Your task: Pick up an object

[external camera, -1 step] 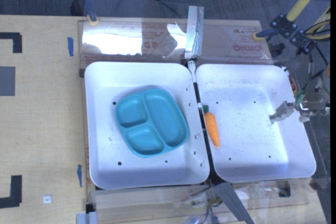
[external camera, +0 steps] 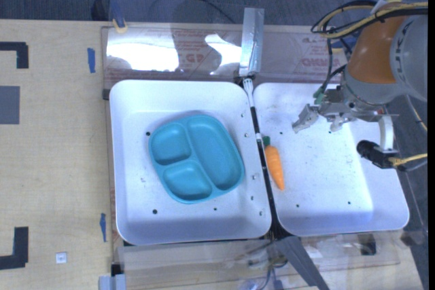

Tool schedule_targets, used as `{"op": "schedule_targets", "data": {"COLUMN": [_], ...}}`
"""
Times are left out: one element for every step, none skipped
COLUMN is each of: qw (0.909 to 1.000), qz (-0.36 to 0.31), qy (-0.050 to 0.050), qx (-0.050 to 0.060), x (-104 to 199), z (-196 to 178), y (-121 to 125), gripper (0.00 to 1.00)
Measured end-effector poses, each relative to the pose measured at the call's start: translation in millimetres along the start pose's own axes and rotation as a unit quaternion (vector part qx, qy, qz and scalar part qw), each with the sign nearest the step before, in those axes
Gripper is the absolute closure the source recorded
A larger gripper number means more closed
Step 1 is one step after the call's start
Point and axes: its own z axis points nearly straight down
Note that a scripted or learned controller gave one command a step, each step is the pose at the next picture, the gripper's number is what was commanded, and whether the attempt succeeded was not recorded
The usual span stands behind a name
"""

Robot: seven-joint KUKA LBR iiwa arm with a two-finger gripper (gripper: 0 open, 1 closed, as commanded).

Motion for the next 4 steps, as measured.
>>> {"op": "schedule_targets", "data": {"qw": [1.0, 0.9947, 0.9969, 0.9993], "qz": [0.001, 0.103, 0.079, 0.038], "qy": [-0.002, 0.0, -0.002, -0.002], "qx": [-0.005, -0.002, -0.001, -0.003], "x": [-4, -50, -94, -91], "z": [-14, 51, 51, 41], "y": [2, -13, -45, -12], "gripper": [1.0, 1.0, 1.0, 1.0]}}
